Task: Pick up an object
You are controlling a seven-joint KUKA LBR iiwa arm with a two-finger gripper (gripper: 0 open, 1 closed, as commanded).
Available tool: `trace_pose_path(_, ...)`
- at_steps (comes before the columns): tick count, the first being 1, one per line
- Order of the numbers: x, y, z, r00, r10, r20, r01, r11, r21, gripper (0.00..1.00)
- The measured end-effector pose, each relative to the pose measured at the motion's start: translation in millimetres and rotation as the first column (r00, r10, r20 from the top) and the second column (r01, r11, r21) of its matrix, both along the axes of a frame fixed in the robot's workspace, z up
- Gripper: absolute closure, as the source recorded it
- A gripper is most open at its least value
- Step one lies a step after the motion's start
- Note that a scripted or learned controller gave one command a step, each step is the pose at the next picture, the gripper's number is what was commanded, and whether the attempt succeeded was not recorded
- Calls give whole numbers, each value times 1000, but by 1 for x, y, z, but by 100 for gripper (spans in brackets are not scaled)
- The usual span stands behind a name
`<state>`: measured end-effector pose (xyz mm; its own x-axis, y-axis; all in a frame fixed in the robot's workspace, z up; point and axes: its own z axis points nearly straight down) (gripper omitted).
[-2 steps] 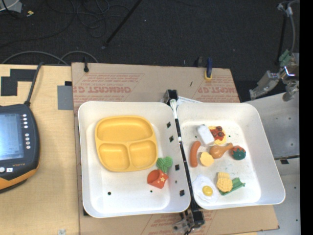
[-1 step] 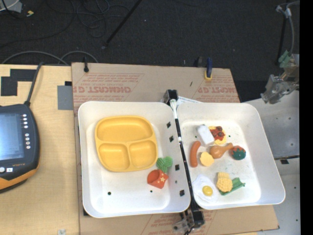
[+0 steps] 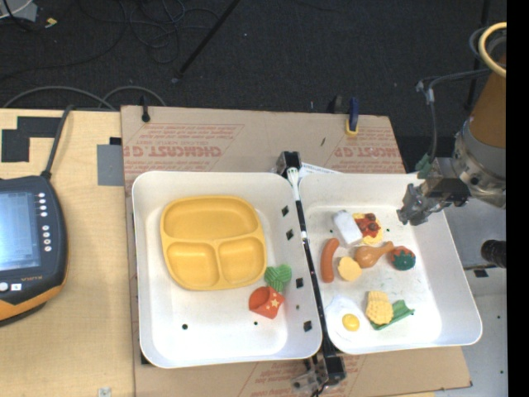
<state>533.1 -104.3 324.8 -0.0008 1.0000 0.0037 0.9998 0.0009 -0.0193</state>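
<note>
Hanging over the upper right part of the right bin, the gripper is seen as a dark mass at the end of the grey and orange arm, and whether its fingers are wide or narrow cannot be told from this slanted view; nothing is seen between them. The toy foods are gathered toward the left and middle of that bin, which leaves the gripper above bare floor, beside the cluster and not over it. Nearest to it lie a white block and a small red and yellow piece, touching or nearly so. Below them a drumstick is laid across the middle, with a sausage to its left and a tomato to its right. A fried egg and a corn cob rest near the front wall. In the left bin a yellow divided plate is set, with a strawberry and a green sprig just beside its lower right corner. Because the pieces are packed closely, a clean grasp is judged harder on the middle ones; the tomato, lying at the cluster's edge on the gripper's side, is judged a likely choice, though no target is yet shown.
</note>
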Motion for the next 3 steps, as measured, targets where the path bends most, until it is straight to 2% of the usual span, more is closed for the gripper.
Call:
trace_pose_path(1,-61,1,-83,1000,-3,0,3,1000,0,100)
trace_pose_path(2,-57,32,-51,1000,2,16,-1,1000,-3,100)
trace_pose_path(3,97,18,-107,1000,1,14,-1,1000,-3,100)
